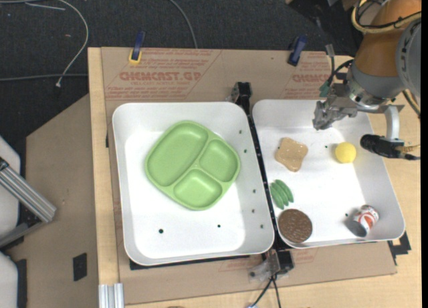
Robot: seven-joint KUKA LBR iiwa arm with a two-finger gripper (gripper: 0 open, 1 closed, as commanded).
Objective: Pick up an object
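- Robotics lab setting.
- Cardboard-covered bench (167, 66) secured by blue clamps (138, 45).
- Loose cables (80, 13) across dark carpet (53, 46).
- Aluminium framing (23, 190) at left.

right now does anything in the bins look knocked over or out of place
The small can in the right bin lies on its side near the front corner. The green divided plate sits askew in the left bin.

Light: bright, even, overhead; my white bins (134, 166) nearly glare.
Shadows: short, soft.
Focus: slightly soft throughout; dark floor (53, 33) grainy.
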